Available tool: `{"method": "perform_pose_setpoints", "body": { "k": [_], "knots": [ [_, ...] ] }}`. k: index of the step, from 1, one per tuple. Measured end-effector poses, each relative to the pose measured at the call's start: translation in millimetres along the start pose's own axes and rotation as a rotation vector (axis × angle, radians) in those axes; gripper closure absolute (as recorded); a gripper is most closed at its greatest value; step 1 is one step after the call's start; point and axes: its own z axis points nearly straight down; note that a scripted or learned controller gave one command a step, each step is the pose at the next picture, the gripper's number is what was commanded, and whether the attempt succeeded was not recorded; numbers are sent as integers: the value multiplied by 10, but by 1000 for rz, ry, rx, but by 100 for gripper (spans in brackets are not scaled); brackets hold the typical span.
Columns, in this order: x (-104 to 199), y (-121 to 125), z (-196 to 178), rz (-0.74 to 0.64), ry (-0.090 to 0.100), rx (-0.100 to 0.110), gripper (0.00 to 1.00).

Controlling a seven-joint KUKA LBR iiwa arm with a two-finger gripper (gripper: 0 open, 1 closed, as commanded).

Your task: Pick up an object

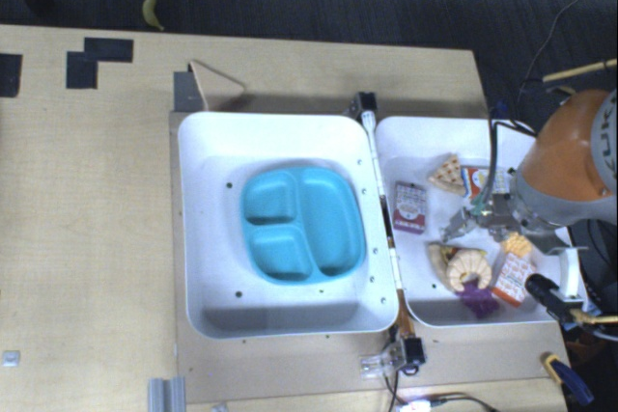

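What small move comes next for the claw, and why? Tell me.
Probably lower the claw straight down onto the croissant. The claw hangs in the right bin, just above the croissant, with nothing seen between its fingers, so no pick has been made yet.

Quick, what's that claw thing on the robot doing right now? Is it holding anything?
Gripper: open, holding nothing, over the right bin.

The arm [579, 159] runs off the right edge, and its wrist hides part of the right bin [415, 150].
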Motion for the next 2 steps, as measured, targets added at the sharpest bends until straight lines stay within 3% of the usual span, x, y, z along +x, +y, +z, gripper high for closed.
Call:
{"method": "perform_pose_setpoints", "body": {
  "k": [1,2],
  "knots": [
    [6,19,-108,0,0,-4,100],
    [6,19,-107,-1,0,-4,0]
  ]
}}
